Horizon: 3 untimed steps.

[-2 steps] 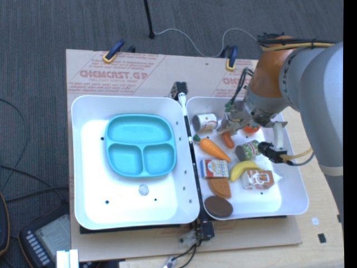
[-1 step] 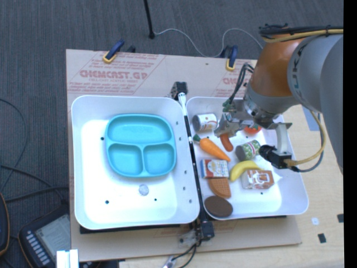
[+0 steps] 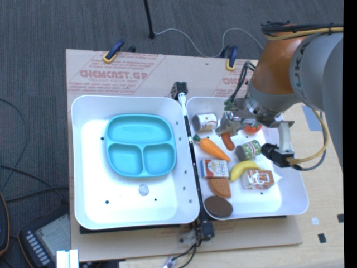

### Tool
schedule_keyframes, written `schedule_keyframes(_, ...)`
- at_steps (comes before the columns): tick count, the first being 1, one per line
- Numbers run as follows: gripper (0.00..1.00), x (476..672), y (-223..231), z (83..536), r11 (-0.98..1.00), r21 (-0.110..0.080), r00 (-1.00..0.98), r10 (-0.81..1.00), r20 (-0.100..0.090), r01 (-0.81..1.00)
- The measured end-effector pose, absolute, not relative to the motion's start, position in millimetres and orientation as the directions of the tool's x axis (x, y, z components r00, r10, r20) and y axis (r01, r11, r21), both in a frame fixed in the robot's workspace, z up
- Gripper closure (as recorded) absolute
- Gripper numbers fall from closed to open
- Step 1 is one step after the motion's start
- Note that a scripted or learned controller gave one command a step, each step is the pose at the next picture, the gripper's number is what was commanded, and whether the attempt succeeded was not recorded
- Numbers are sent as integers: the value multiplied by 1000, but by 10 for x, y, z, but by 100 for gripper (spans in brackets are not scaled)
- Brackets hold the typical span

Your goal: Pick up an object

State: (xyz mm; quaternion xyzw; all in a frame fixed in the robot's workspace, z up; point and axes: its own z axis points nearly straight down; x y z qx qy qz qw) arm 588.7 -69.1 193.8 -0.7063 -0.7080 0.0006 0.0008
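Note:
The right bin (image 3: 290, 202) holds several toy foods. Among them are a white can (image 3: 207, 121), a carrot (image 3: 213, 148), a red sausage (image 3: 228, 142), a green can (image 3: 249, 149) and a banana (image 3: 244, 169). There are also two small boxes (image 3: 215, 168) (image 3: 258, 178), a waffle (image 3: 220, 188) and a brown cookie (image 3: 218, 206). My gripper (image 3: 236, 123) hangs low over the bin's back part, just above the red sausage and right of the white can. A small red piece (image 3: 254, 129) peeks out beside it. I see nothing lifted.
The left bin (image 3: 89, 149) holds a blue divided plate (image 3: 140, 146) and a small clear disc (image 3: 143, 190). A black ridge (image 3: 188, 149) separates the bins. The arm's orange band (image 3: 279, 60) looms over the right bin's back corner. A cable (image 3: 301, 158) loops on the right.

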Motion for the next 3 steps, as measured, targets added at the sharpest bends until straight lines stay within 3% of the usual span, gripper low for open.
schedule_keyframes(2,100,5889,-689,2124,3,-4,-3,1000,1,1000)
schedule_keyframes(3,100,5046,-272,2133,1,-2,-1,1000,0,1000)
